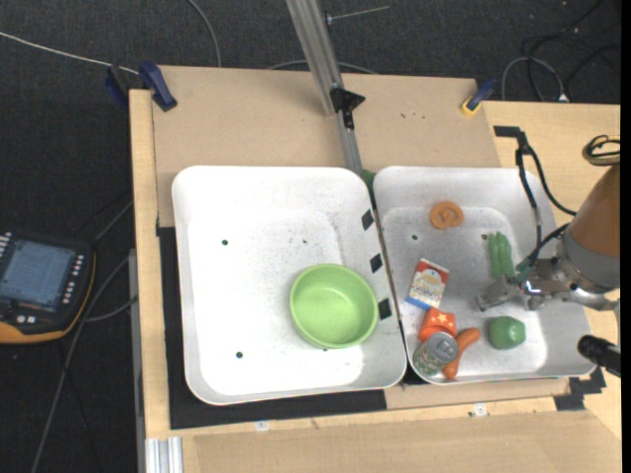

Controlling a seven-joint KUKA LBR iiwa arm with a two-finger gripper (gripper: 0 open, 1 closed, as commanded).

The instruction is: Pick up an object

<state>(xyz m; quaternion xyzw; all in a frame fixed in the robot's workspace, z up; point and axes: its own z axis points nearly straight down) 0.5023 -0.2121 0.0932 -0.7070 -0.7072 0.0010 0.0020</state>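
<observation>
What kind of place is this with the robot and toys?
Probably a robot lab. A robot arm reaches over two white bins of toy food on a bench, a control pendant lies beside it, and cables run across the floor.

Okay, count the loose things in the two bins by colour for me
Green: 3, the bowl, the long piece, the round piece
Orange: 3, the disc, the carton, the carrot
White and red: 1, the small box
Silver: 1, the can
Total: 8

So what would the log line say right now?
tool: right bin, low, among toys | nearest: green round toy | held: nothing seen | green bowl: left bin
</observation>
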